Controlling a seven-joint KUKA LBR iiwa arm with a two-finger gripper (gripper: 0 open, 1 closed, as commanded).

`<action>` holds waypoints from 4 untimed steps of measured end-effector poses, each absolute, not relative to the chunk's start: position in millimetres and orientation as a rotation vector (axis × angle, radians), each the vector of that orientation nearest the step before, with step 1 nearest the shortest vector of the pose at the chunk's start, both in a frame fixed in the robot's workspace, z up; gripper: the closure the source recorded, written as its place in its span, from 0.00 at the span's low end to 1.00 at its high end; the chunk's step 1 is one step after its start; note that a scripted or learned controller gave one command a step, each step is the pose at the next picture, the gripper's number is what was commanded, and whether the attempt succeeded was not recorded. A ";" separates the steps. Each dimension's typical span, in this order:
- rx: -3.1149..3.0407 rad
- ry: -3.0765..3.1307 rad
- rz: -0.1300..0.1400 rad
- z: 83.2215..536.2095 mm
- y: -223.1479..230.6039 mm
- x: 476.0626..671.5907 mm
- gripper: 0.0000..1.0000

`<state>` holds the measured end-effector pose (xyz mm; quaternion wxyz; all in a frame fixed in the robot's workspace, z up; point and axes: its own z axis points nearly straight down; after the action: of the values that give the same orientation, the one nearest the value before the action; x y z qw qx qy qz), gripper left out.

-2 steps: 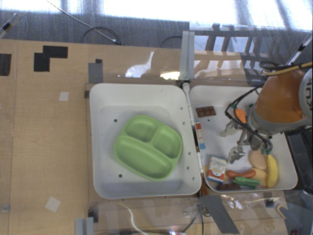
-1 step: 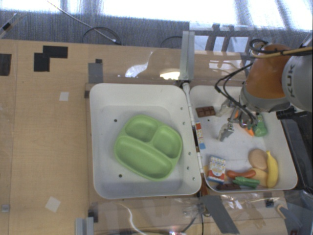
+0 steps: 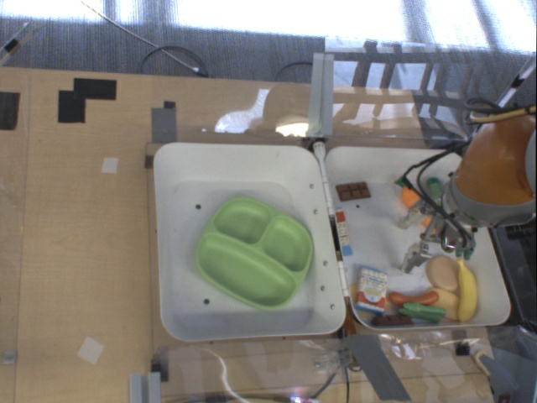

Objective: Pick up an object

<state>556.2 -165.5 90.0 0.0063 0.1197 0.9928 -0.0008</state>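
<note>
Pile of toy food sits in near-right corner of the right bin [image 3: 377, 166]: beige egg-like piece [image 3: 441, 272], yellow banana [image 3: 466, 290] touching it on the right, red chili or sausage [image 3: 413, 298], green piece [image 3: 423, 312], dark brown item [image 3: 391, 318], small carton [image 3: 372, 288] on the left of the pile. Further back a brown chocolate bar [image 3: 352, 191] lies alone, plus an orange bit [image 3: 409, 197] near the arm. No single target is marked; the beige piece is the nearest candidate.

The gripper [image 3: 428, 243] hangs just above and left of the beige piece, with metal fingers pointing down-left; they look spread apart with nothing between them, though the detail is small. The orange band [image 3: 499, 170] of the arm sits above it, cables trailing.

Risks: the pile is tightly packed, so a descent could land fingers on two items at once, or shove the banana and the beige piece against the bin wall. The rounded beige piece may squirt out of a pinch. Closing where it is now would likely catch air, since it sits beside the pile, not over it.

The left bin [image 3: 176, 250] holds a green divided plate [image 3: 255, 250], well apart and not involved.
</note>
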 end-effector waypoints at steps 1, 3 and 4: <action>0.352 3.109 0.000 88.5 -174.4 641.4 0.00; 0.461 3.081 0.005 216.3 -106.6 640.1 1.00; 0.257 3.128 0.001 131.4 -134.3 579.1 1.00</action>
<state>579.1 -134.3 131.4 0.0015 0.0818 0.9966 0.0002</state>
